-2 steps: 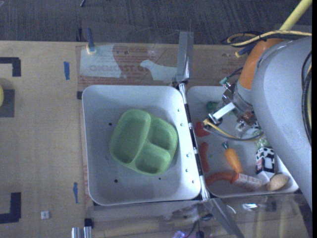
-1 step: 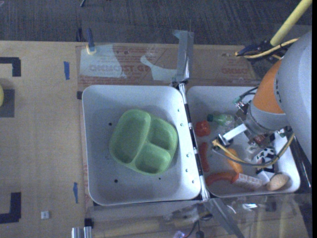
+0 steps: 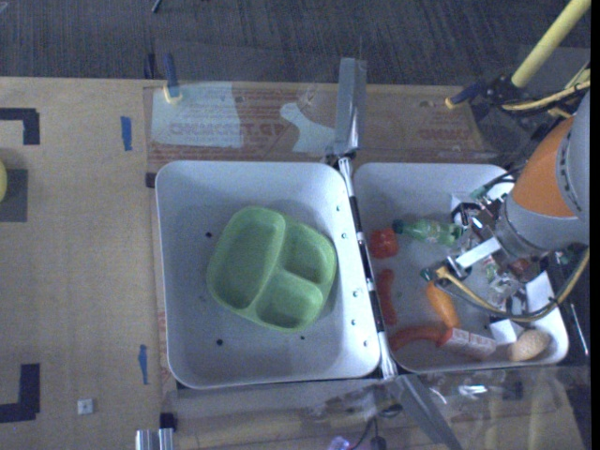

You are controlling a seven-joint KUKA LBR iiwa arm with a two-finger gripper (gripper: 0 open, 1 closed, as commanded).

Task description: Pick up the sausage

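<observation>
Camera view, looking down on the desk [image 3: 75, 251]: in the right-hand bin [image 3: 412, 181], close to its near wall, the sausage [image 3: 415, 336], red and slim, lying flat. Long axis roughly along that near wall, left to right in the view, with the left end near the divider between the bins. Touching or nearly touching a pale pink packet [image 3: 471, 344] at its right end; beyond that, a tan roll [image 3: 530, 345] in the corner.

Above and to the right, the arm [image 3: 548, 190], reaching in with its wrist low over the bin amid cables. Jaws somewhere in the clutter of white and metal parts by the orange carrot [image 3: 442, 306]; too tangled to tell whether parted or closed, and nothing clearly seen between them. From there, the sausage lying nearer the front of the bin and slightly left, with the carrot between.

Judged from this: a short shift toward the near wall called for, then a descent with the closing direction set across the long axis, at mid-length and away from the packet. Risks: nudging the carrot, or catching the packet's edge instead.

Elsewhere in the same bin, a red tomato [image 3: 382, 243], a green bottle [image 3: 427, 228] and a thin red pepper [image 3: 384, 293]; in the left bin [image 3: 178, 279], a green divided plate [image 3: 272, 267].
</observation>
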